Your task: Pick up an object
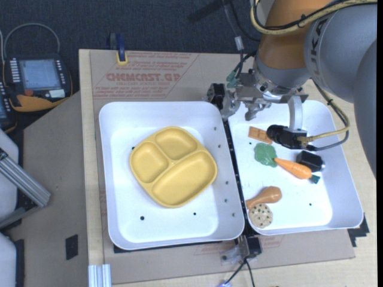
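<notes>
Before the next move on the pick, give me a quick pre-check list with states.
1. Targets present: ok. Carrot, green piece, round cookie and a tan pear-shaped toy lie in the right bin.
2. Gripper over the right bin: ok, at its upper left corner.
3. Gripper state: cannot tell.
4. Object held: cannot tell.
5. Clutter near the carrot: not ok, a black piece touches it.
6. Yellow divided plate lies in the left bin: ok.
</notes>
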{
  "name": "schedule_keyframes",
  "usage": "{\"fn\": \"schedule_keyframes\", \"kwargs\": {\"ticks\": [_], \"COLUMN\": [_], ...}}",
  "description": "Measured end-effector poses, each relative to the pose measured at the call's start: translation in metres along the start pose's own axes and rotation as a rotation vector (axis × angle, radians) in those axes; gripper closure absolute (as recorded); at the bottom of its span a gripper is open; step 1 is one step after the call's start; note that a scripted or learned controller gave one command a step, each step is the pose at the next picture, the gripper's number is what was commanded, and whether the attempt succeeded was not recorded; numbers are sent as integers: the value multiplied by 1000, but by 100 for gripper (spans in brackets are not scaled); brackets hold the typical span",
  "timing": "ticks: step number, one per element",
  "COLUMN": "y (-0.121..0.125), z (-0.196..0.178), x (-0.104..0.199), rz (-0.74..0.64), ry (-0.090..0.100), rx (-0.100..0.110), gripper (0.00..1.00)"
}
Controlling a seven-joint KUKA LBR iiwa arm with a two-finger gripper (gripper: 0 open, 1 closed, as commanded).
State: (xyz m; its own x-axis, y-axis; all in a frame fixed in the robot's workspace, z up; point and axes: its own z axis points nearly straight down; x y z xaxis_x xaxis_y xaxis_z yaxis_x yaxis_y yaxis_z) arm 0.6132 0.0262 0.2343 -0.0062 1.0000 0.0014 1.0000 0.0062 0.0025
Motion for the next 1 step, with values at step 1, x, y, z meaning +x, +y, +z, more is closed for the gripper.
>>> {"fn": "schedule_keyframes", "kwargs": {"ticks": [1], "y": [2], "z": [1], "x": [54], "rz": [2], "ry": [-1], "rx": [1], "gripper": [100]}}
